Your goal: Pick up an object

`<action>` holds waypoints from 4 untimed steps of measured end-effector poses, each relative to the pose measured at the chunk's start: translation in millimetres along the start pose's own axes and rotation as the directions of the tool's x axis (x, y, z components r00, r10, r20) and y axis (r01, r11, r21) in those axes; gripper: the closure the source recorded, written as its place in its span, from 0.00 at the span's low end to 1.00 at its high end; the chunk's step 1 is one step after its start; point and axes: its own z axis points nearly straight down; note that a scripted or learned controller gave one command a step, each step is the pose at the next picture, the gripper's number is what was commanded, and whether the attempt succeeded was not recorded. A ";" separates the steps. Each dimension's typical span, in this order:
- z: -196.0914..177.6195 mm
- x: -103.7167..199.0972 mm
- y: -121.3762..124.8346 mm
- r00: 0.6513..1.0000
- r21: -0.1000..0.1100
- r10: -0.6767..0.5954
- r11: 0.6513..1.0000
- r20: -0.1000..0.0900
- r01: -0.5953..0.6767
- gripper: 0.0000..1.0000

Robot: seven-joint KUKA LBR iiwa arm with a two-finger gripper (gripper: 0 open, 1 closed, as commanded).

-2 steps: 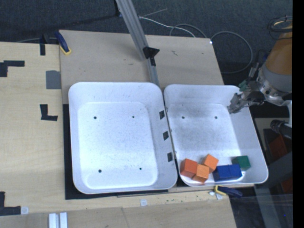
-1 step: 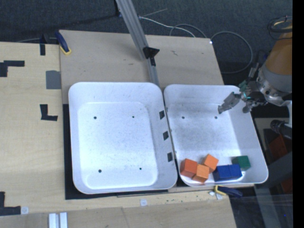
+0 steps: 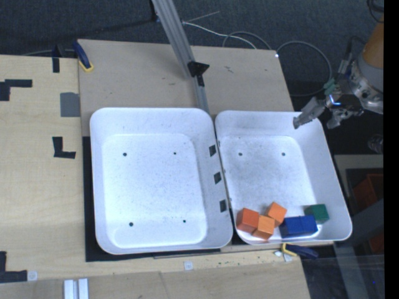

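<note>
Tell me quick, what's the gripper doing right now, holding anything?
Gripper: fingers spread open, holding nothing, above the right bin's far right corner.

Light: even, moderately bright, no hard glare on the white bins
Shadows: soft, faint, under bin rims
Sharpness: slightly soft overall; claw at 2 o'clock blurred
Corners: dim toward 5 o'clock

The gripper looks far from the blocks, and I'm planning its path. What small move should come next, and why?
Probably travel along the right bin toward its near edge. The gripper hangs at the far right corner with nothing between its fingers, while the orange blocks, blue block and green block cluster at the near end.
</note>
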 end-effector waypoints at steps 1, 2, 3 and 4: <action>-57.8 48.7 -14.4 1.000 0.002 -0.002 1.000 -0.002 0.002 0.00; -25.0 25.4 38.7 1.000 0.010 0.004 1.000 0.001 -0.004 0.00; 24.2 26.0 -4.4 1.000 0.017 0.005 1.000 -0.002 -0.005 0.00; -3.0 -17.2 -47.5 1.000 0.009 0.009 1.000 0.000 -0.009 0.00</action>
